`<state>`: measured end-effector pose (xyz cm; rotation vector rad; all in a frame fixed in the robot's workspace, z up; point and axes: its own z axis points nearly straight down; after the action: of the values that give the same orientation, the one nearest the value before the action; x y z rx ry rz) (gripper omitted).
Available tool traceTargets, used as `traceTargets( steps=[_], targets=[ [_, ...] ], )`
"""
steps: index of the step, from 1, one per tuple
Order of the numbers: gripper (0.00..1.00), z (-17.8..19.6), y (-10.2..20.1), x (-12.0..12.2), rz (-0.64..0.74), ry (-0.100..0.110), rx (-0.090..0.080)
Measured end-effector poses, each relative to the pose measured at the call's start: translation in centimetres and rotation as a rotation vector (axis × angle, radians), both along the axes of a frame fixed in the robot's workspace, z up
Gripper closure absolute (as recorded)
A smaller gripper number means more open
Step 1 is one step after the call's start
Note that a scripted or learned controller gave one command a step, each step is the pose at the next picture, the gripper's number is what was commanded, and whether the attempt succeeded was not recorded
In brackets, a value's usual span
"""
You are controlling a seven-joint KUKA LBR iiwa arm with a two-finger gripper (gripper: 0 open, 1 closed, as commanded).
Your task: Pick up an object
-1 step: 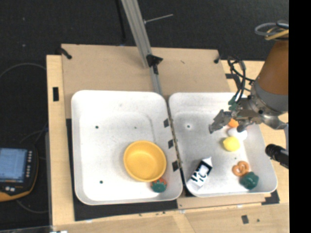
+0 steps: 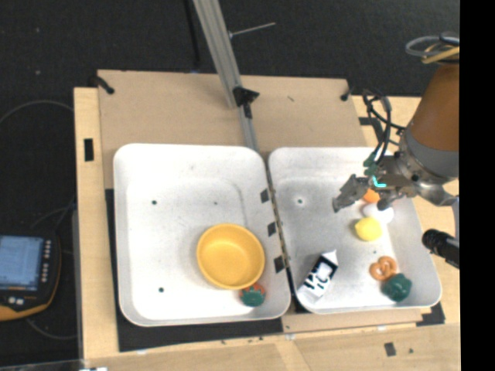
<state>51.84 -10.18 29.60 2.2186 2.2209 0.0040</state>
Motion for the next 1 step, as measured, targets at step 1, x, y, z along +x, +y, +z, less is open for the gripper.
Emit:
traceTargets(
  steps=[1],
  targets=[
    [0.00,-5.14,0.48,0.85,-0.004,0.008,-0.001]
  ],
)
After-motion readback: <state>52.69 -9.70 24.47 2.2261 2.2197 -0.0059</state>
